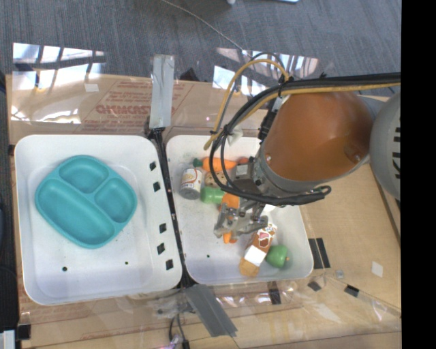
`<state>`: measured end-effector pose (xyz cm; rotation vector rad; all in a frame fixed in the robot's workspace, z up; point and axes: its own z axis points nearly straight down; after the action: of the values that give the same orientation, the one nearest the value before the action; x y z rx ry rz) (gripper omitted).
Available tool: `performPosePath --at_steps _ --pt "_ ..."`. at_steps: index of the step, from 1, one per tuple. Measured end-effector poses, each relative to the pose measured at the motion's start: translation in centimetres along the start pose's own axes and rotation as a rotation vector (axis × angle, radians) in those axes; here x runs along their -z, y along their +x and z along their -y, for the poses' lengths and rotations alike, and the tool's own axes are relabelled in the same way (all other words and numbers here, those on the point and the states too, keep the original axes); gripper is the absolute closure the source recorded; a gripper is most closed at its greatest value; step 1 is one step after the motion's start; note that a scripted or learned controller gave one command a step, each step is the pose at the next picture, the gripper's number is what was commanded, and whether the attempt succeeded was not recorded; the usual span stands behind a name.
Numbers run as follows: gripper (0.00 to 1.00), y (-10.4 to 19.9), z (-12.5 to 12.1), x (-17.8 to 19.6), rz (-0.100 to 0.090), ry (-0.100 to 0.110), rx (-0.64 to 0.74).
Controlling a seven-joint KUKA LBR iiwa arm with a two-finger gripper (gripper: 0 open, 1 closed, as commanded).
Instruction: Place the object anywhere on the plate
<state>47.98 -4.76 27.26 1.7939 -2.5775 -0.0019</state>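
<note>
I see my tool [238, 219] low in the right bin [204, 269] among the toy food [262, 249], grip state unreadable, while the teal plate [85, 200] in the left bin [41, 276] awaits: nothing placed yet.

Dark grey carpeted floor [102, 20] lies beyond the wooden counter [354, 272]. Clear plastic sheeting [82, 95] covers the counter's far part, catching bright window-like reflections; grey tape [161, 92] crosses it.

The teal divided plate [85, 199] lies open to approach in the left bin [41, 272], while toy foods, seemingly a can [191, 183] and green apple [277, 256], crowd the right bin [204, 269].
</note>
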Motion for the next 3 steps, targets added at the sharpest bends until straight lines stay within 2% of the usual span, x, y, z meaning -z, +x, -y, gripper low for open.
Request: performPosePath --at_steps 1,2,3 --pt "1.0 -8.4 -3.3 -3.7 0.002 -0.002 0.161" --pt "1.0 -5.0 2.3 -1.5 0.001 0.004 0.365" --pt "1.0 -14.4 -1.3 -2.0 0.003 0.002 0.439"
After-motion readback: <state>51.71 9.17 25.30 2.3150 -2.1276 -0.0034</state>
